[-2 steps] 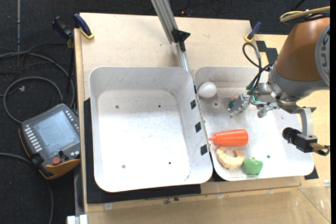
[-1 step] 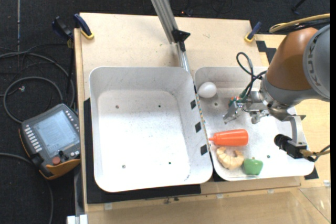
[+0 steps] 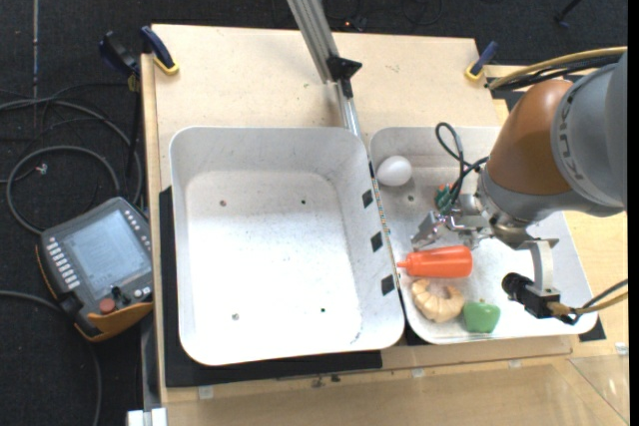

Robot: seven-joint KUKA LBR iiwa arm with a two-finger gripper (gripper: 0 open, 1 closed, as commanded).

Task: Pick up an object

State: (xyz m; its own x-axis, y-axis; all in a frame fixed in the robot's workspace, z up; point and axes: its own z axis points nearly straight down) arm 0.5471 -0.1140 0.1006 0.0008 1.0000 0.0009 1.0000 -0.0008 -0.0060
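Overhead slanted view of the bench [image 3: 250, 75] with two shallow white bins side by side; the left bin [image 3: 190, 244] and the right bin [image 3: 419, 140] touch along a shared edge. The grey arm [image 3: 574, 150], with its orange band, reaches in from the right over the right bin; the gripper [image 3: 446, 226] hangs low at the middle of that bin, its metal fingers [image 3: 431, 230] pointing left and toward the near side. Whether the fingers are spread or clenched cannot be told; nothing is visibly between them. An orange cylinder [image 3: 437, 262] lies on its side just near of the fingertips, close beneath them, contact unclear; a beige ring-shaped object [image 3: 437, 299] lies just near of the cylinder, touching or almost so; a green object [image 3: 481, 316] sits to its right by the near rim; a white ball [image 3: 393, 171] rests far-left in the same bin, well apart from the gripper.
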